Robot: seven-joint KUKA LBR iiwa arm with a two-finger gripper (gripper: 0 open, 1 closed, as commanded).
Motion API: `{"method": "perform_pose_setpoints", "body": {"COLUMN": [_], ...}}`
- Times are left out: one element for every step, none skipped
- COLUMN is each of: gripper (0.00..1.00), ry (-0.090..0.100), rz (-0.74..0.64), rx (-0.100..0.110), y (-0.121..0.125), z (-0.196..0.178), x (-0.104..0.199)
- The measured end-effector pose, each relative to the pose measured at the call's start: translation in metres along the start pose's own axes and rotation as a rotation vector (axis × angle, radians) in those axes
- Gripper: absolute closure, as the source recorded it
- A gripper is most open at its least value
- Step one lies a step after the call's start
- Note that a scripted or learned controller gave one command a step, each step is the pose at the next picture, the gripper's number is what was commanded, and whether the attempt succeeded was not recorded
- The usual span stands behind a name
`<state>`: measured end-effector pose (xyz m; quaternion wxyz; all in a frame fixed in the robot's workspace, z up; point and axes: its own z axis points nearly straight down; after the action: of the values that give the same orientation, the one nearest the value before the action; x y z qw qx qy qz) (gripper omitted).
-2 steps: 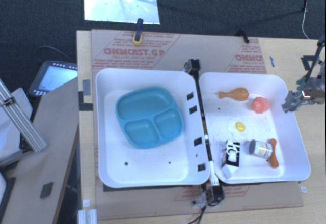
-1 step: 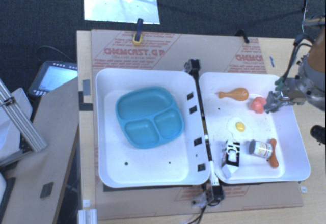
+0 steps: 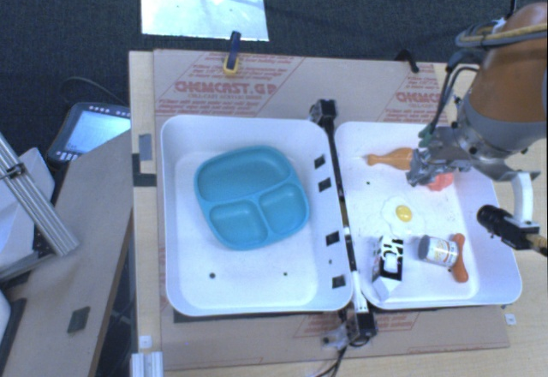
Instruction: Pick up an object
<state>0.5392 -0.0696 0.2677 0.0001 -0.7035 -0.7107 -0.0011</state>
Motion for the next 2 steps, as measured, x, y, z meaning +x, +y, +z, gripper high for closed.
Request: {"method": "perform_pose_setpoints", "body": {"gripper": [1.00,1.00], "ry": [0.000,-0.001], "rz": [0.000,0.000], "rx": [-0.001,-0.001], "y": [0.012,0.020], "z": [0.002,0.005], "x": [0.051,0.104]}}
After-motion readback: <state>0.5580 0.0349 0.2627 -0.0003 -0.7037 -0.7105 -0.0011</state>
